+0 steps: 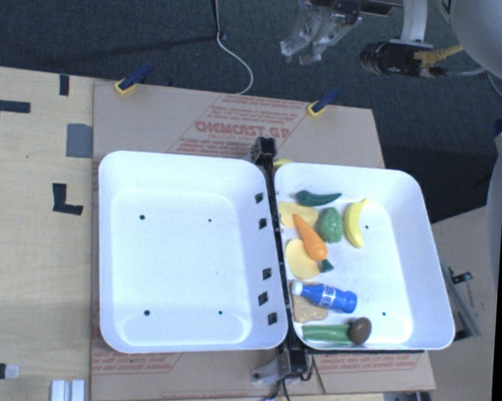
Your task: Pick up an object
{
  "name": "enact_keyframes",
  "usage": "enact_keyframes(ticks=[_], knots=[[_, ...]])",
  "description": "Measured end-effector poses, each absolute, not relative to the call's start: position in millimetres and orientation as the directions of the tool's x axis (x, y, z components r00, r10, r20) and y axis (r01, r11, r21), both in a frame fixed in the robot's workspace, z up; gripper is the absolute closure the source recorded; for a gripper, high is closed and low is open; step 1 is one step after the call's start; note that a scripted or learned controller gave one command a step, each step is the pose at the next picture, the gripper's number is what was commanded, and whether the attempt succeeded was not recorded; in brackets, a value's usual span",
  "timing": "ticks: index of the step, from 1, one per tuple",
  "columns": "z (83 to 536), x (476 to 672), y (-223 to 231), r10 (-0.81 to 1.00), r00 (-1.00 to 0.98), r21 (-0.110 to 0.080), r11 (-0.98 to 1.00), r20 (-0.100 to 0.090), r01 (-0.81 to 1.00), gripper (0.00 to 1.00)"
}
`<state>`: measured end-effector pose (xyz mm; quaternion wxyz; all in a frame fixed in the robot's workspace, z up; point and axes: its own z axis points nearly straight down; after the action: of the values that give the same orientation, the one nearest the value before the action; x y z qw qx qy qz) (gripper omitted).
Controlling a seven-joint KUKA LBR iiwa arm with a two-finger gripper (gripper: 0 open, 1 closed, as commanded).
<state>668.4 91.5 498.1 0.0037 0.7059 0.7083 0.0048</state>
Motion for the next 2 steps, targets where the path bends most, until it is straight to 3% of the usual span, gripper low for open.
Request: enact_keyframes(ticks=[1,2], knots=[[539,627.6,112,1.000,-0.005,0.005,0.005,0.002,1.000,1.00],[350,609.5,60,1.000,0.004,-0.019,-0.004,-0.004,1.000,1.00]])
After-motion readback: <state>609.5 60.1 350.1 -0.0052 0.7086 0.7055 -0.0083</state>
